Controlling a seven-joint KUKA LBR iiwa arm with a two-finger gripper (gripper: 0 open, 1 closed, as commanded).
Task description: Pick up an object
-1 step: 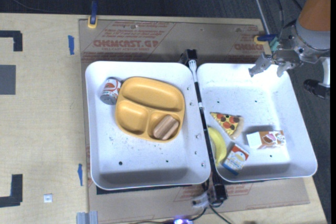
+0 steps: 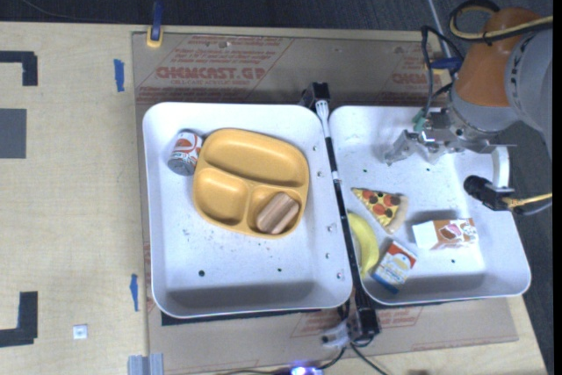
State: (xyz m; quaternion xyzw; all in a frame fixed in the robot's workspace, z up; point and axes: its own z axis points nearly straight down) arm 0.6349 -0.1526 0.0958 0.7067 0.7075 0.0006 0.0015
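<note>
My gripper (image 2: pixel 406 145) hangs over the far part of the right bin (image 2: pixel 505 255), reaching in from the right below the orange wrist band. Nearer the front of that bin lie a toy pizza slice (image 2: pixel 379 205), a banana (image 2: pixel 364 243) along the left wall, a small juice carton (image 2: pixel 394 265) and a white and orange packet (image 2: pixel 446 234). The gripper is apart from all of them, farther back than the pizza slice. I see nothing held in it.
The left bin (image 2: pixel 176 268) holds a yellow divided plate (image 2: pixel 248 176) with a hot dog bun (image 2: pixel 277 212) in one compartment, and a crushed can (image 2: pixel 183 152) at its far left. A black divider clip (image 2: pixel 317 94) sits between the bins. Cables loop around the arm at right.
</note>
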